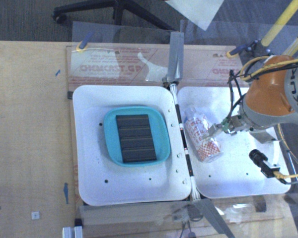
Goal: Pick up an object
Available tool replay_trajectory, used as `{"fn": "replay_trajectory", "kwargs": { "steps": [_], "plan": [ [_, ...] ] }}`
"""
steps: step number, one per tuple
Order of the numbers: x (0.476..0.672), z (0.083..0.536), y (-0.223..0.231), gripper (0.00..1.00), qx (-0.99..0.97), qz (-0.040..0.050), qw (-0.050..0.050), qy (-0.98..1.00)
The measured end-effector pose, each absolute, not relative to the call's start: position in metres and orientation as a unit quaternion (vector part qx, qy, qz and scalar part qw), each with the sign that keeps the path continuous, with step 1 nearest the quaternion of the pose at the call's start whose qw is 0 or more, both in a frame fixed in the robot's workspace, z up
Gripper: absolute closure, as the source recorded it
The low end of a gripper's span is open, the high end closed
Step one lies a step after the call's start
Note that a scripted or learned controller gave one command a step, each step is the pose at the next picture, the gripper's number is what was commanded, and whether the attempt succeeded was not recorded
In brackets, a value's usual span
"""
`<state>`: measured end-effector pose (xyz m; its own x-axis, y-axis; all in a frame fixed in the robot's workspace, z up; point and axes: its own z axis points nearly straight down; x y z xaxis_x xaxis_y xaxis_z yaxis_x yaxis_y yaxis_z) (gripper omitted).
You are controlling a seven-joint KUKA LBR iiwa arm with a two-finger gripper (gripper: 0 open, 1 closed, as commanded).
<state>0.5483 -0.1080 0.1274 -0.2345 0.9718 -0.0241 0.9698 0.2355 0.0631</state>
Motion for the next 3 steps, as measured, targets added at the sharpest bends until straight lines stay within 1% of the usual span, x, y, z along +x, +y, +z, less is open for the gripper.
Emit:
{"fn": "replay_trajectory", "kwargs": {
  "steps": [3],
  "plan": [
    [0.5501, 0.1280, -0.1079, 0.00, 0.545, 0.0160, 0.034, 0.837]
  ]
}}
